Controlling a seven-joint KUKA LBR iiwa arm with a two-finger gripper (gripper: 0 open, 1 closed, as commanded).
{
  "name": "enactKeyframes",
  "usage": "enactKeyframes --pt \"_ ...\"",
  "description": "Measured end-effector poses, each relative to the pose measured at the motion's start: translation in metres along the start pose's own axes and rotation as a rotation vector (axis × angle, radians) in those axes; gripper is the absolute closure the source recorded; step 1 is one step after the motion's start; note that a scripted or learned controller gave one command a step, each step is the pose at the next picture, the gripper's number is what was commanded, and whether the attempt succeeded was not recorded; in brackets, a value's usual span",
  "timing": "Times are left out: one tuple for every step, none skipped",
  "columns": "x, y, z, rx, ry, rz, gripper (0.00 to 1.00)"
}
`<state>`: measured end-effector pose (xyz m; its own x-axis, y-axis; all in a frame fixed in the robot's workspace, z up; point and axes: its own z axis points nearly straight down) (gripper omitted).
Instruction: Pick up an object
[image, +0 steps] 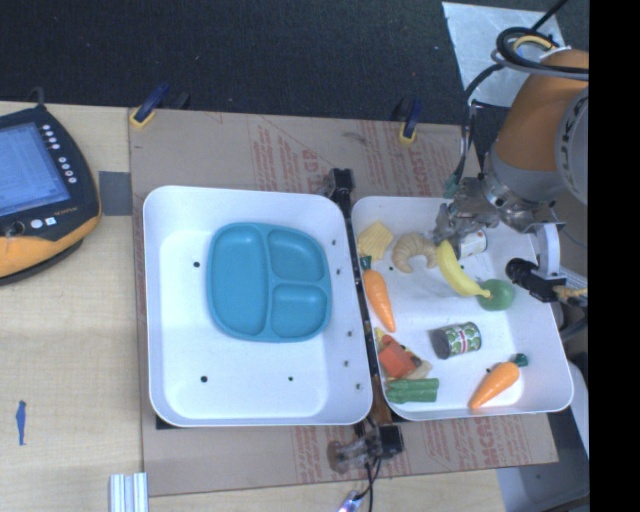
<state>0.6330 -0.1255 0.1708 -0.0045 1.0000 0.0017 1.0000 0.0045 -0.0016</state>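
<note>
The gripper (462, 226) is hanging over the far end of the right bin (545, 400), just above the banana (455, 270); whether its jaws are gripping, I cannot tell. The banana's long axis is running diagonally, its lower tip pointing toward the bin's right side

Blue divided plate (268, 281) in a white bin (170, 300); yellow banana (455, 270), two orange carrots (378, 300), green-labelled can (457, 340).

Glossy white plastic bins (160, 300); smooth matt blue plastic plate (268, 281); matt brown cardboard sheet (250, 150); pale wood bench (60, 380)
</note>
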Motion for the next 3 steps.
enactKeyframes --pt "0.062 -0.004 -0.079 0.001 -0.001 0.0 1.0" --pt "0.096 -0.037 -0.099 0.003 0.0 0.0 1.0" --pt "0.148 -0.091 -0.114 0.003 0.0 0.0 1.0"
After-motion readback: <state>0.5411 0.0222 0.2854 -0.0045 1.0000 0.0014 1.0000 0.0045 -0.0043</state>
